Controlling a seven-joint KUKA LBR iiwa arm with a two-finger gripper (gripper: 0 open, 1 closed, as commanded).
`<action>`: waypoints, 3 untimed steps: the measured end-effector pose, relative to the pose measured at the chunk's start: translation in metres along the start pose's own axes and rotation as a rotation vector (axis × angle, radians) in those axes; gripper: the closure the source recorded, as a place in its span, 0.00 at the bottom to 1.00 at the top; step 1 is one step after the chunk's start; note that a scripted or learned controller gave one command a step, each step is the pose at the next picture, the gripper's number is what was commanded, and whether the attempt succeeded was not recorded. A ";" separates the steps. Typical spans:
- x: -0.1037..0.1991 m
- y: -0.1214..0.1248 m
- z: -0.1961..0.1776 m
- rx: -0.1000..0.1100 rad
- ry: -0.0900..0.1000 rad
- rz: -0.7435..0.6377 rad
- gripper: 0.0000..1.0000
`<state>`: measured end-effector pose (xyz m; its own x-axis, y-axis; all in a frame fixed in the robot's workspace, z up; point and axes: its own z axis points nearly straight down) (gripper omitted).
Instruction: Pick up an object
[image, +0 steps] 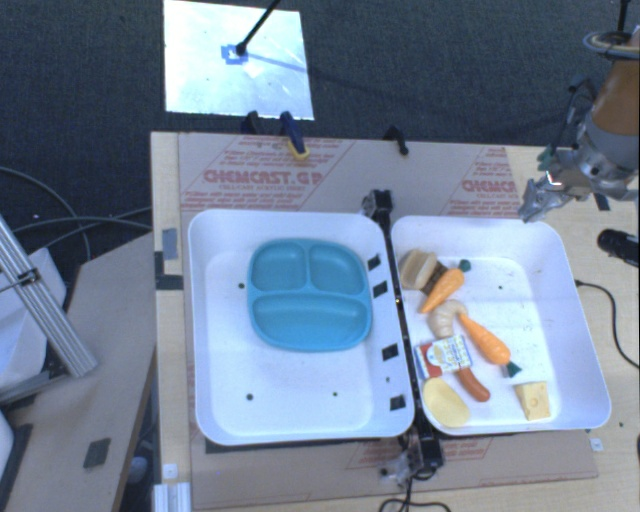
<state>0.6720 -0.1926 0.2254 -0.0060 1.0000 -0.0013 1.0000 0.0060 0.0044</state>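
The right bin (560, 280) holds several toy foods: a tan bread piece (418, 268), two orange carrots (443, 287) (487, 341), a beige mushroom-like piece (445, 318), a small red and white carton (445, 355), a red sausage (473, 384), a yellow oval (446, 402) and a yellow cheese block (534, 400). My gripper (534, 197) hangs at the upper right, just beyond the right bin's far rim, above the bench board. Nothing shows between its fingers.
The left bin (215, 330) holds a blue divided plate (308, 296). A black clip strip (390, 300) joins the two bins. A reflective square sheet (238, 60) lies on the dark floor beyond the bench. Metal rails (40, 310) stand at the left.
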 end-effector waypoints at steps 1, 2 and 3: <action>0.039 -0.023 0.002 0.004 0.002 -0.002 1.00; 0.084 -0.035 0.008 0.004 0.001 -0.001 1.00; 0.132 -0.053 0.016 0.006 0.003 -0.003 1.00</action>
<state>0.6184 -0.0606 0.2090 -0.0087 1.0000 0.0015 1.0000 0.0087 -0.0014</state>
